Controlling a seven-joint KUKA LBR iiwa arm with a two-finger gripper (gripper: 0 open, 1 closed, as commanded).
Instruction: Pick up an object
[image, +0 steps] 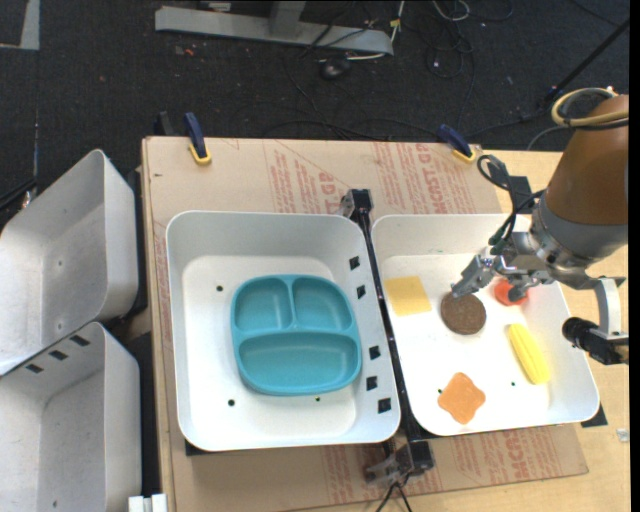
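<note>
camera view has the gripper (478, 278) low in the right bin (575, 400), reaching in from the right w/ the orange band on the arm above it. fingers look spread, nothing between them, tip right at the upper edge of the brown round disc (464, 314), prob touching or just above, can't tell which. red piece (514, 290) sits just behind the fingers, half hidden by the wrist. yellow square (408, 295) is off to their far side, near; yellow corn (528, 352) and orange piece (461, 397) lie further out toward the bin's front. left bin (190, 250) holds the teal divided tray (296, 334), well apart.

risk imo: disc is flat and low, fingers could close over the top & slide off, or just push it. red piece so close could get nudged or caught instead.
</note>
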